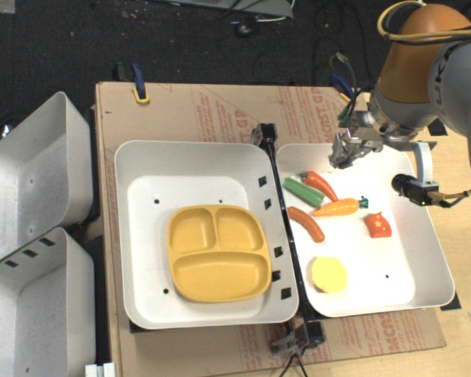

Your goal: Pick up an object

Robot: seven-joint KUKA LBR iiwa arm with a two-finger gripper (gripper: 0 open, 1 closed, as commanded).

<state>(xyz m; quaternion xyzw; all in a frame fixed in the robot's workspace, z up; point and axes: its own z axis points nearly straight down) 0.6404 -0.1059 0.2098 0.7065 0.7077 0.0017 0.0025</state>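
Gripper (342,157) hangs over the far left part of the right bin (424,277); grip state cannot be told. Below it lie a green pepper (302,189), red pepper (322,185), carrot (337,206) and sausage (306,224). Yellow divided tray (218,252) sits in the left bin (141,210).

Two white bins, left (133,210) and right (424,281), rest on a tan board (212,104) printed with faded red lettering. A black divider (282,210) runs between the bins. The left bin holds a yellow plate (218,252) with three sections. In the right bin lie a green cucumber (302,189), a red-orange pepper (321,184), an orange carrot (337,206) with a dark green tip, a red-orange sausage (306,223), a small red piece (378,225) and a pale yellow disc (329,275). The arm (424,61) is grey with an orange band. A yellow and blue clamp (140,85) grips the board's far edge. The floor (55,30) is black.
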